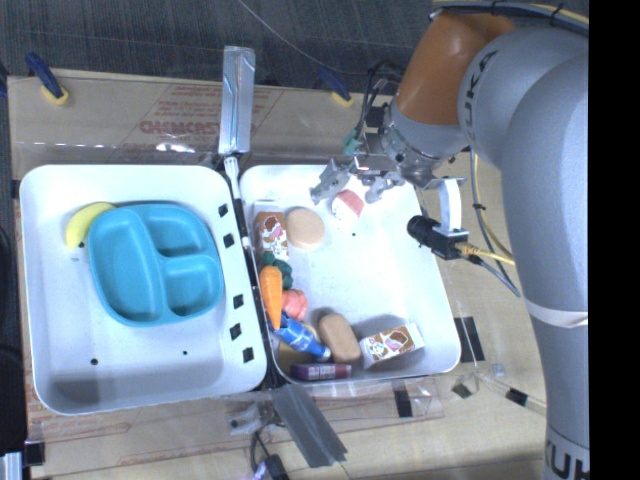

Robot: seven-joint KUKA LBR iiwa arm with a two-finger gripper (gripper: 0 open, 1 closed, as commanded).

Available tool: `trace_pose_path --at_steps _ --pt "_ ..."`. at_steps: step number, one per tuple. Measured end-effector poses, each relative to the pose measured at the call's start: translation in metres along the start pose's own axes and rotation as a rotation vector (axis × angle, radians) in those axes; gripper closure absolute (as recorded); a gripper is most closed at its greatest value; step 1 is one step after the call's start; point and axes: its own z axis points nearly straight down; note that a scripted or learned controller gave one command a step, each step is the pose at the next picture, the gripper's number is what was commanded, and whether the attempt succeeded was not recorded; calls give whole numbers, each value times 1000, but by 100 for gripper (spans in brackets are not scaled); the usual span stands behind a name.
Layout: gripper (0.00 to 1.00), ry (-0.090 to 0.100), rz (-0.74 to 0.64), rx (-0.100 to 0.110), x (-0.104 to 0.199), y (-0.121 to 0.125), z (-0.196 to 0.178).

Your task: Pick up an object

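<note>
Our tool (352,181) hangs over the far part of the right bin (432,298), its two fingers spread apart, and a small red-and-white object (348,205) sits between and just below the fingertips. We cannot tell whether the fingers touch it or whether it rests on the bin floor, so we do not count it as held.

We judge the chief risk to be a closure that catches only the top of this small rounded piece: it could squirt out sideways and roll toward the bin's far wall, or lift briefly and drop. A second risk is the round beige bread roll (306,228) lying just beside it on the left; a finger coming down off-centre could nudge that instead.

Further out, the clutter runs along the divider side of the right bin: a printed packet (270,232), a carrot (271,295), a brown oblong bun (340,337), a small carton (391,343) and a dark marker (321,371) at the near wall. The bin's middle and right side are bare, giving us open room to lift and withdraw. The far rim lies close behind the tool, so there is little slack there. In the left bin (50,368) a blue divided tray (155,263) rests with a banana (85,220) at its edge.
</note>
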Motion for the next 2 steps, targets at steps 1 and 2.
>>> trace_pose_path --at_steps 1,2 --pt "0 1 -228 2 -14 -96 89" --pt "0 -21 -451 -21 -3 -124 118"
